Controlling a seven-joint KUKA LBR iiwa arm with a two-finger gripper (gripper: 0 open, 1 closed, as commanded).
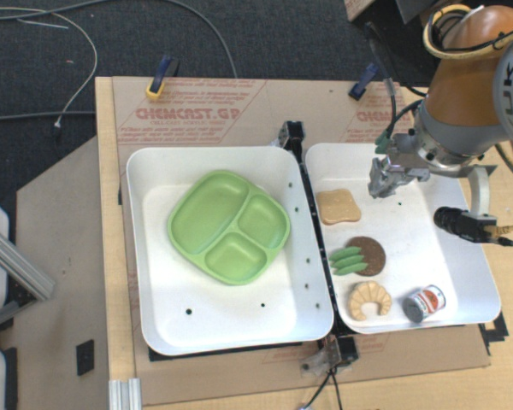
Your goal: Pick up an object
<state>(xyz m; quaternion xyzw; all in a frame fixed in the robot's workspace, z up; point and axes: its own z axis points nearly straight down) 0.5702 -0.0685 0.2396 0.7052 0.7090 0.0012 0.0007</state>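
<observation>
Here end effector (383, 184) hangs over right bin (462, 165), finger state unclear, nothing visibly gripped; best drop straight onto toast slice (338, 206) just beside, centring before closing.

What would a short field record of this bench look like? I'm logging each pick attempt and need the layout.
left bin: green divided plate
right bin: toast slice, brown disc with green beans, croissant, small can on its side
gripper: over the right bin's upper part, right of the toast slice, nothing seen held
arm: enters from the view's right
</observation>
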